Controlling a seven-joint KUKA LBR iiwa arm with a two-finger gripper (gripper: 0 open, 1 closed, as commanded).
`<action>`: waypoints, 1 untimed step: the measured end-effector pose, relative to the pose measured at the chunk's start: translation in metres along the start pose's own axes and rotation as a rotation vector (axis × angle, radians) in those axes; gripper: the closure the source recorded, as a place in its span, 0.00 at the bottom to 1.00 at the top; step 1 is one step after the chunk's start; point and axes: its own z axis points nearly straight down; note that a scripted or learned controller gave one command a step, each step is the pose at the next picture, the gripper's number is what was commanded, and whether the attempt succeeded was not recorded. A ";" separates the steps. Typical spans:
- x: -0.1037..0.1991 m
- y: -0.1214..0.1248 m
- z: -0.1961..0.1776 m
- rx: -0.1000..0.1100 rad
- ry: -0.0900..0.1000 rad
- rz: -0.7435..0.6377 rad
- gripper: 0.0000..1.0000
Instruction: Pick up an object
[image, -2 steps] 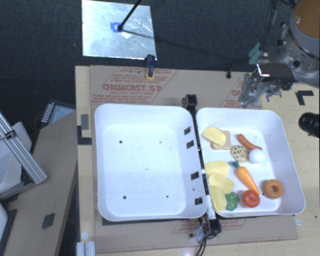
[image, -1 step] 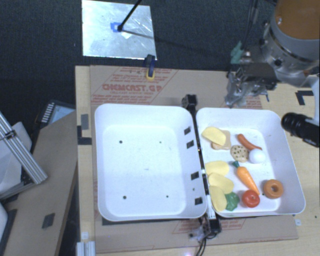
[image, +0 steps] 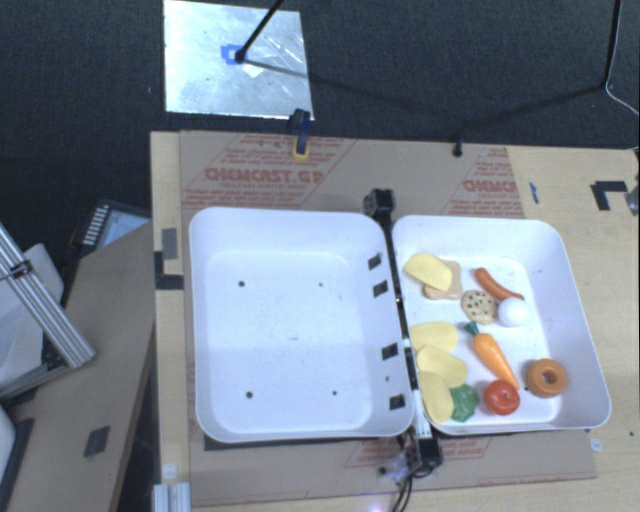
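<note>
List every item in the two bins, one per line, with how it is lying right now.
carrot: flat, pointing at the tomato
tomato: resting at the carrot's tip
donut: flat, hole up
egg: against the sausage
sausage: flat, at a slant
cookie: flat, beside the egg
broccoli: on the near yellow piece
yellow pieces: flat, overlapping
right bin: holds all the food
left bin: level

I see the counter (image: 330, 165) with printed cardboard on it. Beyond its far edge lies a shiny metal sheet (image: 237, 58); a yellow clamp (image: 299, 135) sits on that edge; aluminium rails (image: 40, 305) stand off its left side.
</note>
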 end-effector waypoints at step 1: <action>-0.034 0.064 0.001 0.000 0.001 -0.013 1.00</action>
